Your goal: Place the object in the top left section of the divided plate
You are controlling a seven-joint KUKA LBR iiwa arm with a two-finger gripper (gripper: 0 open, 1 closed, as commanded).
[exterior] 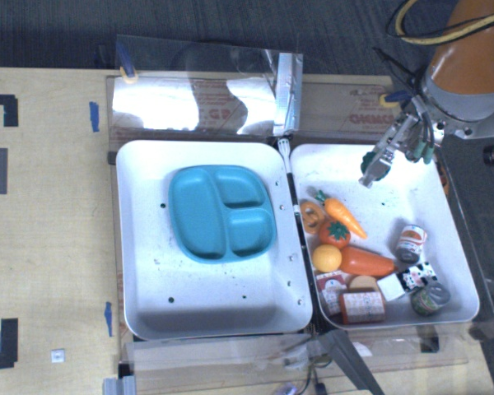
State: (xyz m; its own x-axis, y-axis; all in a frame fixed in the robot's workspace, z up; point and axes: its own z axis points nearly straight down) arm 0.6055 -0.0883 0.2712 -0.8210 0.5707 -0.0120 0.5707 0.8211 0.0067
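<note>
Camera view. I see the blue divided plate [222, 213] lying flat in the left bin [140, 286], its long axis running toward the far-left and near-right, its large section on the left and two smaller ones on the right. The right bin [457, 245] holds toy food: a carrot [344, 217], tomato [337, 234], orange [327, 258] and small can [410, 243]. The gripper [376, 168] hangs over that bin's far part, arm slanting in from the upper right; I cannot tell how its jaws stand.

Bright overhead light, glaring foil [199, 105].
</note>
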